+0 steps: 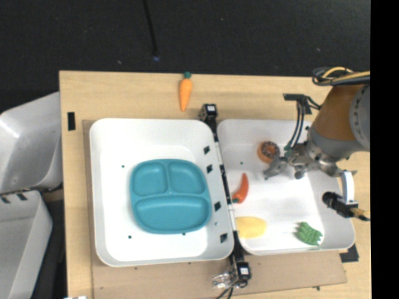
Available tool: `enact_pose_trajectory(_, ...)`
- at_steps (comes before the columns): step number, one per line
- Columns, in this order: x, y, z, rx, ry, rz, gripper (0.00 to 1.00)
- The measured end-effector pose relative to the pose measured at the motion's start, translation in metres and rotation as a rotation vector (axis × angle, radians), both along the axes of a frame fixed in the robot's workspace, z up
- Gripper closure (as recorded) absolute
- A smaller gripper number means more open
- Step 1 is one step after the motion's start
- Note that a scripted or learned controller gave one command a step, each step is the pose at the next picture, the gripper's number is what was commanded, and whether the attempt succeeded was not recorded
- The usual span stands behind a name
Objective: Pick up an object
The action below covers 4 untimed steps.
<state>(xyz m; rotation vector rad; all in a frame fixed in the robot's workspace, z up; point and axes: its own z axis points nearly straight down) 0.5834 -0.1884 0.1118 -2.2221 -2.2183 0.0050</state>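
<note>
Gripper (pixel 282 167) low in the right bin (pixel 274 242), beside the round orange-brown object (pixel 269 150); fingers apparently spread with nothing between, though blurred. Could close on air or nudge the piece away if slightly off line. Further out: red pepper (pixel 240 189) by the divider, yellow piece (pixel 251 227) and green piece (pixel 308 233) nearer. Left bin (pixel 103 242) with blue tray (pixel 169 195); carrot (pixel 185 91) on the bench beyond.

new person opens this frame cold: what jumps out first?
Probably the blue divided plate lying alone in the left bin. Next the grey arm's gripper over the right bin, near a small round brown thing. Then the toy carrot on the bench above the bins.
</note>
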Motion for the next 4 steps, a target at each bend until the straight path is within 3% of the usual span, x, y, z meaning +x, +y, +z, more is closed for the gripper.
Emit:
enact_pose_trajectory(1,0.002,-0.001,0.015,-0.002,-0.008,-0.003,1.00)
enact_pose_trajectory(3,0.011,-0.002,0.127,-0.002,-0.012,0.004,1.00)
enact_pose_trajectory(4,0.012,-0.003,0.130,-0.001,-0.006,0.006,1.00)
